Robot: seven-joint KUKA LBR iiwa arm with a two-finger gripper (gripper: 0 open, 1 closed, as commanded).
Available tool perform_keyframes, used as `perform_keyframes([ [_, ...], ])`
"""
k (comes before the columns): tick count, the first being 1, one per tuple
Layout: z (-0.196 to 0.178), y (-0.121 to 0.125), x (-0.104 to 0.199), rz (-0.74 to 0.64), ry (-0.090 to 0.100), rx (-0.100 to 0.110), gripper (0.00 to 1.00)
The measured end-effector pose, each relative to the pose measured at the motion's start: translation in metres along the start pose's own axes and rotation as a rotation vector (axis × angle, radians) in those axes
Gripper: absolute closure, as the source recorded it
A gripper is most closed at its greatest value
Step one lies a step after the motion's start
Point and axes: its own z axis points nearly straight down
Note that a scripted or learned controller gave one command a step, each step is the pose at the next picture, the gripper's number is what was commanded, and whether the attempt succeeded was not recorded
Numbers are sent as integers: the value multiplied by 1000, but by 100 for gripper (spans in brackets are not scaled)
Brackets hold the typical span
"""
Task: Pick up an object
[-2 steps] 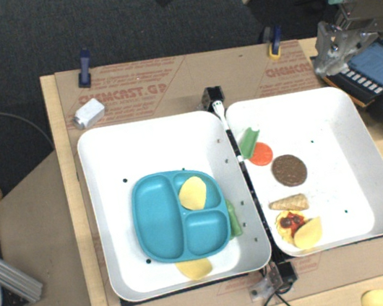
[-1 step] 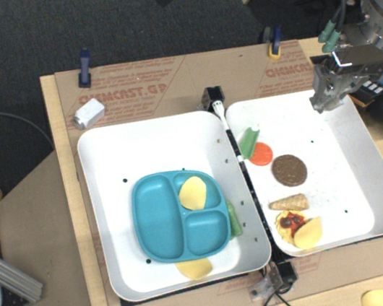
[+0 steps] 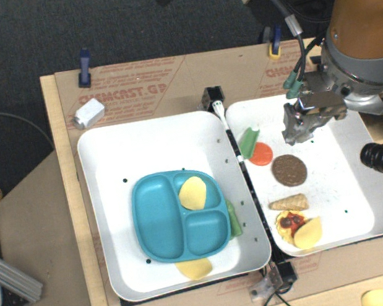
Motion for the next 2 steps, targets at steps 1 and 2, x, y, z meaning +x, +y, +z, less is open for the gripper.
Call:
perform_keyframes([
  [1,79,0,-38,7,0,1,100],
  [2,1,1,36,-8,3,-19,100],
])
